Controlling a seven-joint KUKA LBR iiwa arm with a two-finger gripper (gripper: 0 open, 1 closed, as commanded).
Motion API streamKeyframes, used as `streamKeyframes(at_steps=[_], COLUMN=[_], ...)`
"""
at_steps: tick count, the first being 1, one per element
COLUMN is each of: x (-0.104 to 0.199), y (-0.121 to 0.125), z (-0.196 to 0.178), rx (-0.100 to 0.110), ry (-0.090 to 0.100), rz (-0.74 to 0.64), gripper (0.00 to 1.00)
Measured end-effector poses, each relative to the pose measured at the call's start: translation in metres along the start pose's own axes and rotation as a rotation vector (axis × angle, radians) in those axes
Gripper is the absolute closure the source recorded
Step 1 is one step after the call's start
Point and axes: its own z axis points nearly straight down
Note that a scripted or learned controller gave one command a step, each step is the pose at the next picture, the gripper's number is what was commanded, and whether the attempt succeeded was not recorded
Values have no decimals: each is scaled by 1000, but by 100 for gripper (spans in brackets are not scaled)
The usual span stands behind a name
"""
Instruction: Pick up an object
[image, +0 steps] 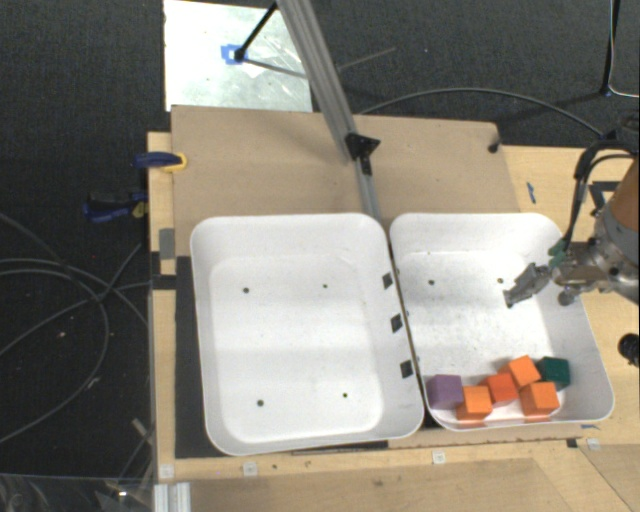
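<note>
Along the front wall of the right bin (470, 300) lies a cluster of small blocks: a purple block (445, 389), several orange blocks (502, 386) and a dark green block (555, 372). My gripper (538, 296) hangs over the right side of that bin, above and behind the cluster. It is open, with nothing between its fingers. One grey finger (520, 287) points down-left toward the bin floor. The arm comes in from the right edge.
The left bin (290, 330) stands beside the right one, joined along a divider with black clips (396, 322). A slanted metal pole (330, 90) crosses the bench behind the bins. Black cables hang at the right near the arm.
</note>
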Motion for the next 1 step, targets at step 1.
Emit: streamKeyframes(at_steps=[1], x=[26], y=[56], z=[-52], rx=[-7], ry=[-2], rz=[-8], gripper=[0])
